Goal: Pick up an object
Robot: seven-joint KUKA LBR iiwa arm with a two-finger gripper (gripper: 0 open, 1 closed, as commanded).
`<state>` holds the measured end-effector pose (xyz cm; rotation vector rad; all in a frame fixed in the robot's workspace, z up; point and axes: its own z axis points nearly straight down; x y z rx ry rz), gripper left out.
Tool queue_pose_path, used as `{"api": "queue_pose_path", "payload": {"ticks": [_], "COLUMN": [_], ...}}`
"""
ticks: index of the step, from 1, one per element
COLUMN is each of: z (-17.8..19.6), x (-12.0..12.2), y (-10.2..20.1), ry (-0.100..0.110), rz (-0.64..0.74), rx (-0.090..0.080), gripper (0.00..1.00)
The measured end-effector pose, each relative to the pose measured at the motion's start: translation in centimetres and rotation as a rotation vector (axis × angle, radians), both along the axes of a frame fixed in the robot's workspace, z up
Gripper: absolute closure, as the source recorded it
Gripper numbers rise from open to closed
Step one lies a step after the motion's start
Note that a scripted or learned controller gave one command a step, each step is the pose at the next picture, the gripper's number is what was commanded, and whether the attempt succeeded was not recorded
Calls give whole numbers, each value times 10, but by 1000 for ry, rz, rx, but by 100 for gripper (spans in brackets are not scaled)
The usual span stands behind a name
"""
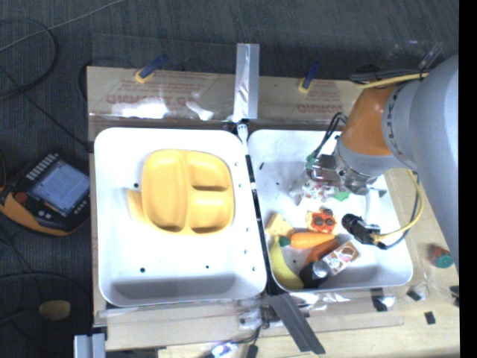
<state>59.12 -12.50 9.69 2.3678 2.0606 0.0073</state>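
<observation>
- End effector (322, 176) fingers masked by wrist and clutter; open or closed unreadable
- Arm (436, 118) cropped at right edge
- Banana (282, 263) partly buried under carrot (313, 239); small items below wrist too tiny to name

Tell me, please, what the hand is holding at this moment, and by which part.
It cannot be told. The hand is low in the right bin, above the small toys, and the wrist hides whatever may be gripped.

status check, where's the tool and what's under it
Tool low in the right bin, nothing seen in it. Carrot, banana and small items clustered at the near end. Yellow tray alone in left bin.
</observation>
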Motion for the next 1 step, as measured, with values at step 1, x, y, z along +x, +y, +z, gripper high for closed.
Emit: {"api": "queue_pose_path", "payload": {"ticks": [1], "z": [110], "x": [7], "y": [59], "ry": [7], "rz": [82], "rx": [-2], "gripper": [100]}}
